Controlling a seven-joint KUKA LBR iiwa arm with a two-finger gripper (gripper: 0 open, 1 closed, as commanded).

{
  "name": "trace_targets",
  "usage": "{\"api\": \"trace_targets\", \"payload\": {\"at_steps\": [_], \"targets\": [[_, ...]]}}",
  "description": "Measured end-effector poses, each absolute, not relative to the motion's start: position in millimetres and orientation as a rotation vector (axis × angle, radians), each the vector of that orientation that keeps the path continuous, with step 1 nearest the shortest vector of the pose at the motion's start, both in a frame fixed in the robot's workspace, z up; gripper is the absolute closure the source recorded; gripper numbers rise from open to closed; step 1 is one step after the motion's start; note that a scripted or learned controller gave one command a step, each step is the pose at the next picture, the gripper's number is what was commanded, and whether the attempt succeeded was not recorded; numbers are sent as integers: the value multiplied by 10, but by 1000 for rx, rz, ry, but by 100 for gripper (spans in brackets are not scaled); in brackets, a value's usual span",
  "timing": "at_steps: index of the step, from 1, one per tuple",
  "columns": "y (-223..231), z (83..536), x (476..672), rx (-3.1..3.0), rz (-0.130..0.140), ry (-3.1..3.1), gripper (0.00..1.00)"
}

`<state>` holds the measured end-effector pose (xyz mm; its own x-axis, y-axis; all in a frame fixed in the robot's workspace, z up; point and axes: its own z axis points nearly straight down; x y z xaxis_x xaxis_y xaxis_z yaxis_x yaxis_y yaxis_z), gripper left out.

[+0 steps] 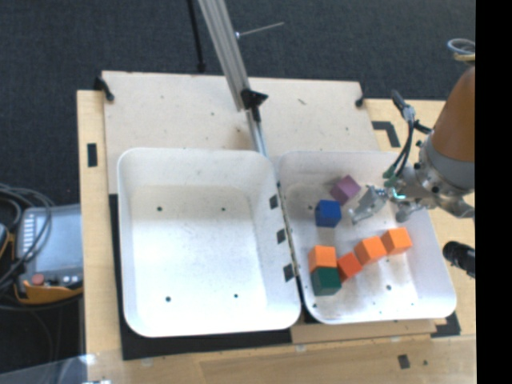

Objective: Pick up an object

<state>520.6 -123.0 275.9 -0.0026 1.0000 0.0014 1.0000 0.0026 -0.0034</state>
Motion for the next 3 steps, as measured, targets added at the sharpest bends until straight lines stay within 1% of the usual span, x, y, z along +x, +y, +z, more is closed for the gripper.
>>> {"api": "trace_targets", "payload": {"at_steps": [1, 2, 3], "targets": [[-1232, 2781, 5214, -2222, -3, -2223, 0], [-1158, 2207, 5248, -2223, 6, -2216, 0], [-1151, 1766, 5189, -2221, 6, -2218, 0]]}}
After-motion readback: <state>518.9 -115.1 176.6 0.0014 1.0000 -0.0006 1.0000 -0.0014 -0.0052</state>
